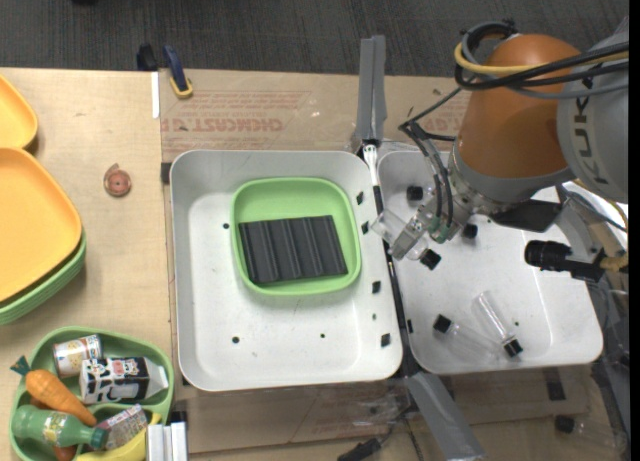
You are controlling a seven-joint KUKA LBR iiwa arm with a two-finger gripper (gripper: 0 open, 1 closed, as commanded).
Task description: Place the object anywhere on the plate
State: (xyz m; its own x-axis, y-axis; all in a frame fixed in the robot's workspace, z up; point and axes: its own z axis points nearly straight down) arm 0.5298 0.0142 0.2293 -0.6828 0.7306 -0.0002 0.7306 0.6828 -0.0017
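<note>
Green plate (296,199) in left bin (200,349); gripper (412,239) over right bin (560,339).

Grey arm reaching from right (orange band above wrist), pincer (412,239) lowered

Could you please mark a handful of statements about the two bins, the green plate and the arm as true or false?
1. The green plate sits in the left bin. True.
2. A dark ridged slab lies on the plate. True.
3. The clear plastic tube rests on the plate. False: it lies in the right bin, apart from the plate.
4. The end effector hangs over the middle of the left bin. False: it is above the left part of the right bin, near the wall between the bins.
5. The stacked orange plates are inside the right bin. False: they sit on the bench, left of both bins.
</note>
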